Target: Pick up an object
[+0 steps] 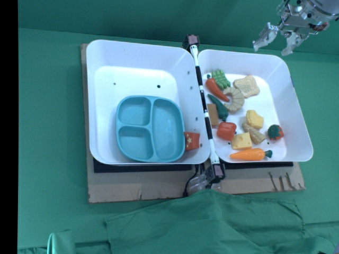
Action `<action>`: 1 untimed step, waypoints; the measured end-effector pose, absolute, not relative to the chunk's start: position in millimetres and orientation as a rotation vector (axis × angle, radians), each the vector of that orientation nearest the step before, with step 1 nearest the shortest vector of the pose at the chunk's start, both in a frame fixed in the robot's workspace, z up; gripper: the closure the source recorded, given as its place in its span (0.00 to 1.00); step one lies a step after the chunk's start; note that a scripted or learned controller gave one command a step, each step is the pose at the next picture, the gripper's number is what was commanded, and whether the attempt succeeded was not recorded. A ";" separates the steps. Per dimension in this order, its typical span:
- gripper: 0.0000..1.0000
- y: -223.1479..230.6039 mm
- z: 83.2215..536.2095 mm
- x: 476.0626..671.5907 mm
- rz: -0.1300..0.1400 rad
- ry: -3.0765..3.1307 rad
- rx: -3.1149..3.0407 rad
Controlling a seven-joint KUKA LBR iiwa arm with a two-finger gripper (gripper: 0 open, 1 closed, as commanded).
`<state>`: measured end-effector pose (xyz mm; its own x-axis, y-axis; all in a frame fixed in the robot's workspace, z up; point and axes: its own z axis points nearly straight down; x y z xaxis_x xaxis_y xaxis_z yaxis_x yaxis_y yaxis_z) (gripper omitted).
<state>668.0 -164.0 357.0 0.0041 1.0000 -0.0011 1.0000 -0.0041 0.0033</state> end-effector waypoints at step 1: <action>1.00 -164.5 371.6 668.8 0.008 2.208 2.220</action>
<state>668.8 -164.5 371.6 0.0057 1.0000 -0.0037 0.9999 -0.0057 0.0107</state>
